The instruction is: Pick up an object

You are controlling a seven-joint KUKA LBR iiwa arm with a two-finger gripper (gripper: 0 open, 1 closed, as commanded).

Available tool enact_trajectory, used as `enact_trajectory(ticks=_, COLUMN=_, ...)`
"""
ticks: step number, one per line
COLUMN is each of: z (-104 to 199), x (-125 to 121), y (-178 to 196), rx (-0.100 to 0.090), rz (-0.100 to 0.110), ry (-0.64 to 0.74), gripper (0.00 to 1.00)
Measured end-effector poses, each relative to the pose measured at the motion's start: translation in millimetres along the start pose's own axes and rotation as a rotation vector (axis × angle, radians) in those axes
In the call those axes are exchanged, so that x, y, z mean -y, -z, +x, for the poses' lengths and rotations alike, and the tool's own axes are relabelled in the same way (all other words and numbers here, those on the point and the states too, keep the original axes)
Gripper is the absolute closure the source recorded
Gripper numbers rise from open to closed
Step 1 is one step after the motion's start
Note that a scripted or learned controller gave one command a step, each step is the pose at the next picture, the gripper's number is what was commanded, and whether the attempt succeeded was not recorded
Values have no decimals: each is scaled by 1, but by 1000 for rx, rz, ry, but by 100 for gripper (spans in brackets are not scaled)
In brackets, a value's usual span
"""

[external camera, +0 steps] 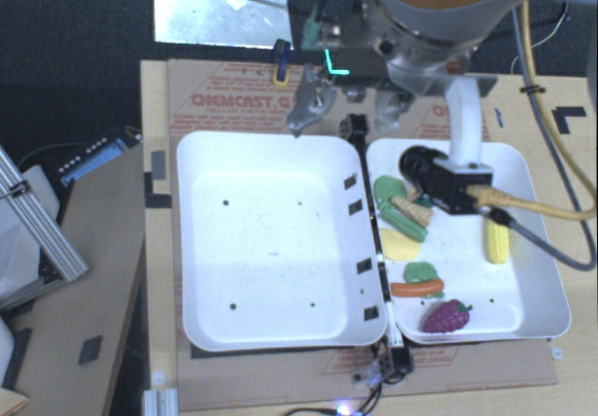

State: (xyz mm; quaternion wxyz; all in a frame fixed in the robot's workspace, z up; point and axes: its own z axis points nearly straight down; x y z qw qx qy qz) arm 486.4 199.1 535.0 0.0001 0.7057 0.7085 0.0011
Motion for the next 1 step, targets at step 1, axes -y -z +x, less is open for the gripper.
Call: enact_trajectory(ticks=1, z=36, x=-62, y=-162, rx=7, rz=14, ry=-2, gripper=0)
